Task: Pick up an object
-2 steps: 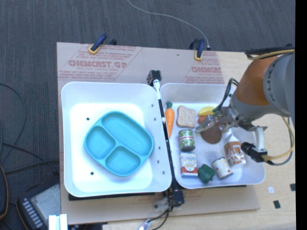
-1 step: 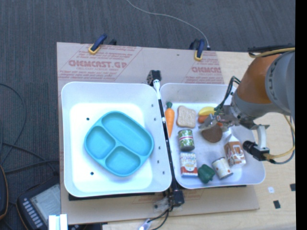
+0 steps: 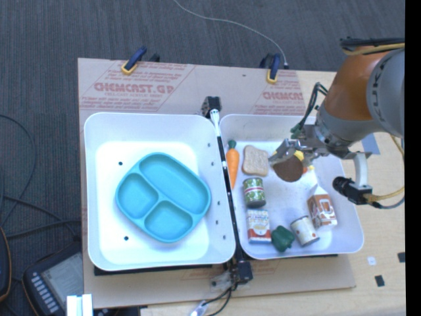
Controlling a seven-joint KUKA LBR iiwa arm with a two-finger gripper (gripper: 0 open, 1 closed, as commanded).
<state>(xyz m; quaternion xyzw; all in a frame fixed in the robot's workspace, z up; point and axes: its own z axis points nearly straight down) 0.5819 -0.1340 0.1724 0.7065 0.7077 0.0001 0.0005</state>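
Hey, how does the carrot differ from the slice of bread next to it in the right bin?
The carrot is orange with a green top, while the slice of bread is tan with a darker crust. The carrot is long and thin, and the bread is broad and roughly square. The carrot lies along the bin's left wall, and the bread sits further in, toward the gripper. Both lie flat in the right bin.

I read this as a robotics lab: grey carpet floor (image 3: 59,18), a board surface (image 3: 164,84) fixed with clamps (image 3: 134,59), two white bins (image 3: 92,176), loose cables (image 3: 217,18), toy food props (image 3: 232,164).
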